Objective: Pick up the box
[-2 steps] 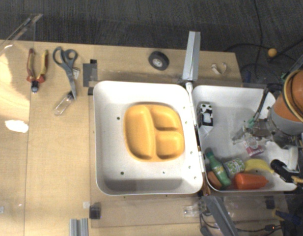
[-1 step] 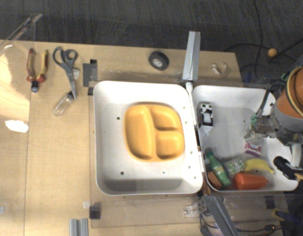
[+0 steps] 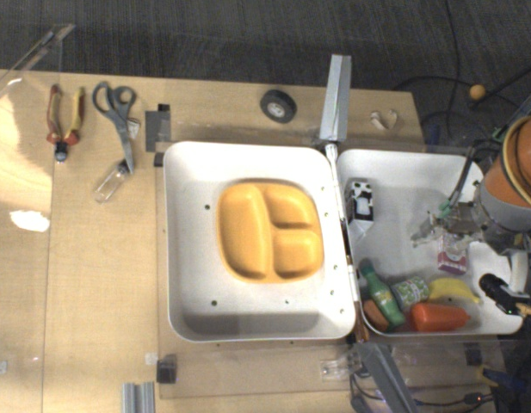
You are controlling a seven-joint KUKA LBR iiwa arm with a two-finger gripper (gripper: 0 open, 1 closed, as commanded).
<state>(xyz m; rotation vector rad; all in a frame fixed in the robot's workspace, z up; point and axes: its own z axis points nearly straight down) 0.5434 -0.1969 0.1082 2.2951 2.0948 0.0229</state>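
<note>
The gripper [image 3: 437, 224] hangs at the frame's right; its grip cannot be told. It should centre squarely over the box [image 3: 361, 200] at middle right.

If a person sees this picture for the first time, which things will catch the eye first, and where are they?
The big yellow divided tray lies in the middle of the left bin and stands out most. Next comes the bright heap along the near edge of the right bin: a green bottle, a banana and an orange-red item. The arm's orange band shows at the right edge, above that bin.
</note>
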